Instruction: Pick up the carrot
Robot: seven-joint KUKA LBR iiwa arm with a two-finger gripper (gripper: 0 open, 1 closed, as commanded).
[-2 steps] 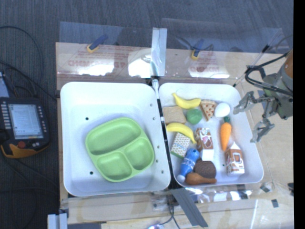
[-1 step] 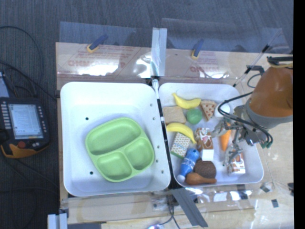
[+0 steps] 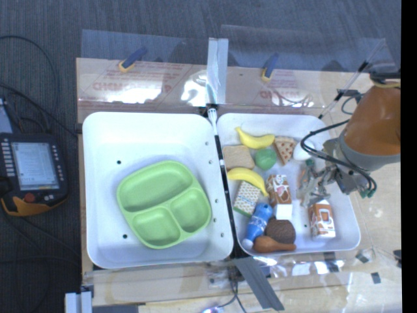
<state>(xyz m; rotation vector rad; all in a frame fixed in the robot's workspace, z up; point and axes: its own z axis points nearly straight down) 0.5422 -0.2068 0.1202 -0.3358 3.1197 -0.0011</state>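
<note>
Orange-banded arm (image 3: 373,128) rises nearest the lens, over the right bin's right edge. From the left: left bin (image 3: 98,175) holds a green divided plate (image 3: 163,204). The right bin (image 3: 354,235) holds toy food. A slim orange piece toward its right edge, probably the carrot (image 3: 303,180), lies on the floor. Just beside it hangs the gripper (image 3: 320,186); clenched or released, I cannot tell. Nothing looks lifted, so the pick remains.
</note>
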